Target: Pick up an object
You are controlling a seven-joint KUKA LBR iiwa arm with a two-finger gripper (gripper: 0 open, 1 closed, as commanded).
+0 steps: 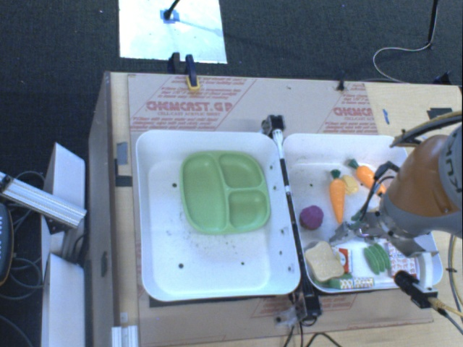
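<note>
The approach step is judged in hand: the gripper (pixel 352 228) is hung low in the right bin (pixel 318 147), just beside the carrot (pixel 337 196) and plum (pixel 312 217), finger state untellable, so a descent onto one is called for.

Dark, speckled carpet (pixel 58 49) is covering the floor around the bench (pixel 217 96). The bench top is showing a brown protective sheet printed with red lettering. A pale square panel (pixel 172 20) is lying on the floor beyond the bench, reflecting bright light. A thin black cable (pixel 434 13) is trailing across the carpet at upper right. At the left edge, a metal rail (pixel 43 199) is leaning beside white boxes (pixel 61 266). Lighting is appearing even and bright overall.
</note>
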